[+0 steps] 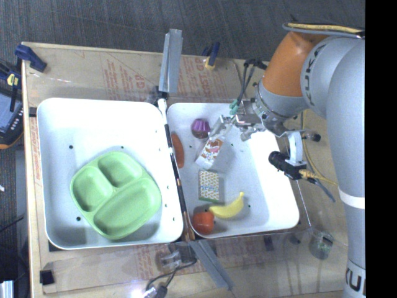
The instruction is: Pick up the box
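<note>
An overhead, slanted view looks down on a wooden bench [93, 67] that carries two shallow white bins side by side. The left bin [56, 123] fills the left-centre of the frame. A light green divided plate [116, 194] with three compartments lies in its lower half, tilted a little.

The right bin [279, 197] sits in the centre-right. Several small things are scattered in it. A purple round object [200, 128] rests near its upper left corner. A reddish-orange elongated item [178, 149] lies along the bin's left wall. A small white carton-like box [210, 153] with red print lies tilted in the upper middle of the bin, below and right of the purple object. Below it is a flat square patterned piece [210, 185] in green and beige. A yellow banana [228, 207] curves near the bin's lower edge, and a red tomato-like item [203, 221] sits just left of the banana, touching it or nearly so.

The grey arm with its orange band [288, 64] enters from the upper right of the frame. Its gripper [224, 124] reaches down to the upper middle of the right bin, directly above the upper end of the box. The fingers appear to be closed on the box's top edge, though the metal parts overlap and the contact is small in the frame.

A grey metal bar [170, 61] stands on the bench above the gap between the bins.
</note>
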`<state>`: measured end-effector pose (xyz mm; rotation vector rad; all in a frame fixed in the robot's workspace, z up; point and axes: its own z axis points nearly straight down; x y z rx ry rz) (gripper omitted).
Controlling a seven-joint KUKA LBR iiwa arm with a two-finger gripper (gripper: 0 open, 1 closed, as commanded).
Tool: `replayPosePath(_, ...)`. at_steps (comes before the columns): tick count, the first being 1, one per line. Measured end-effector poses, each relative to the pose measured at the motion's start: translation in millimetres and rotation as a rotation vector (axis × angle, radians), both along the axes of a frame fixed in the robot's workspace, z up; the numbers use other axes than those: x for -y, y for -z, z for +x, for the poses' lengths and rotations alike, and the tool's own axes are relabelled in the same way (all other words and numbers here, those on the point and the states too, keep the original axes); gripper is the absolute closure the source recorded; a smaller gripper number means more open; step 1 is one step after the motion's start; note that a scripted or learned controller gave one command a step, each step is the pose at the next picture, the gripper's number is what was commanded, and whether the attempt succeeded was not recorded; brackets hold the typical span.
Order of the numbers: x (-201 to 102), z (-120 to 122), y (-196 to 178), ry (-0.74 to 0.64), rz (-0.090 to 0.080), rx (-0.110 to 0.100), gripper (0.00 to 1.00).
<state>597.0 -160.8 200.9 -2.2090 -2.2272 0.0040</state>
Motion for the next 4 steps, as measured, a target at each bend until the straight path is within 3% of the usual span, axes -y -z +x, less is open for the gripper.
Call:
replayPosePath(1,3.0,-42.5,66.8,-0.161,0.000,0.001,0.00)
replayPosePath(2,-12.5,-99.9,110.2,-0.217,0.001,0.000,0.00)
replayPosePath(3,-11.6,-99.4,100.3,-0.223,-0.001,0.000,1.00)
replayPosePath(4,50.6,-103.7,-6.2,-0.474,-0.002,0.007,1.00)
